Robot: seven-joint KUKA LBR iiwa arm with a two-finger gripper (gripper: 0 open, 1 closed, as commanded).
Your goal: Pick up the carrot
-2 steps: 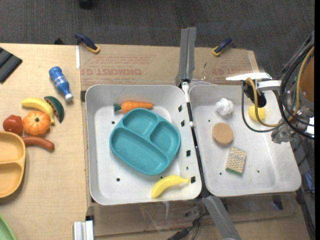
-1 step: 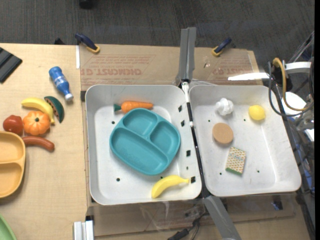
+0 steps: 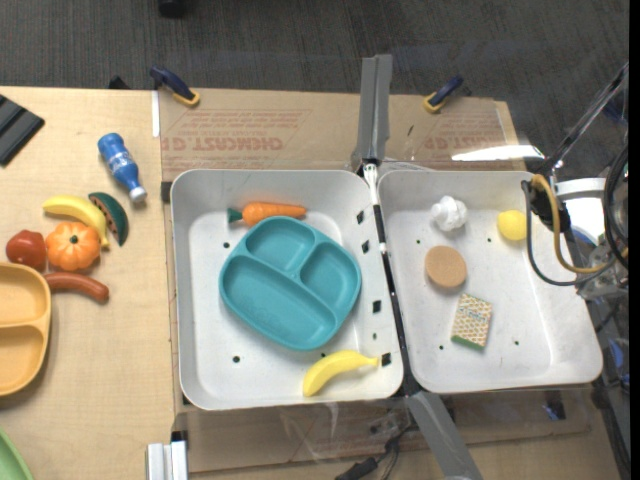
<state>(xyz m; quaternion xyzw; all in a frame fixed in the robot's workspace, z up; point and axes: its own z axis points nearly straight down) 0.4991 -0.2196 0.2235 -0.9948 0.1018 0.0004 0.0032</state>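
The orange carrot [image 3: 268, 211] with a green stub lies flat in the left bin [image 3: 190, 298], near its far wall. Its tip points right. It rests just behind the far rim of a teal divided plate [image 3: 290, 281], close to or touching it. Black cables and part of the arm [image 3: 585, 233] hang over the right bin's right edge, far from the carrot.
A yellow banana [image 3: 338, 370] lies at the left bin's front. The right bin [image 3: 560, 358] holds a white crumpled piece [image 3: 449, 212], a lemon [image 3: 512, 225], a tan disc [image 3: 445, 266] and a patterned sponge [image 3: 472, 321]. Toy food, a blue bottle [image 3: 121, 167] and an orange tray [image 3: 20, 328] sit on the bench at left.
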